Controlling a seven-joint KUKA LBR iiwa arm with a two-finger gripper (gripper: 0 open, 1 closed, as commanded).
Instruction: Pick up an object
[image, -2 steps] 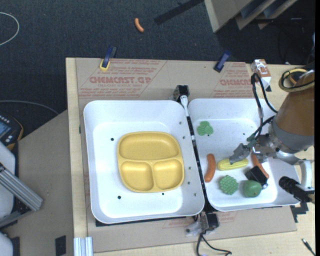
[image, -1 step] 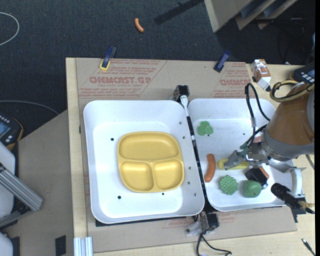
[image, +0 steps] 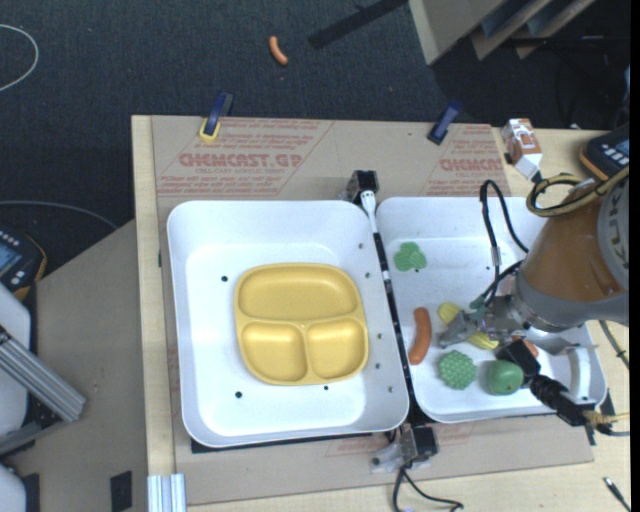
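The right bin (image: 440, 225) holds a small green broccoli-like piece (image: 409, 258), an orange-red sausage (image: 420, 334), a yellow piece (image: 481, 337) partly under the gripper, a bumpy green ball (image: 458, 370) and a smooth green fruit (image: 503, 377). My gripper (image: 461, 326) is low in this bin, pointing left, its tips just right of the sausage and above the bumpy ball. The grey fingers sit over the yellow piece; I see nothing lifted.
The left bin (image: 200, 300) carries a yellow three-compartment tray (image: 298, 322). The arm's orange band (image: 570, 255) and black cables (image: 492, 230) hang over the right bin's right side. A black bin divider (image: 380, 270) runs between the bins.
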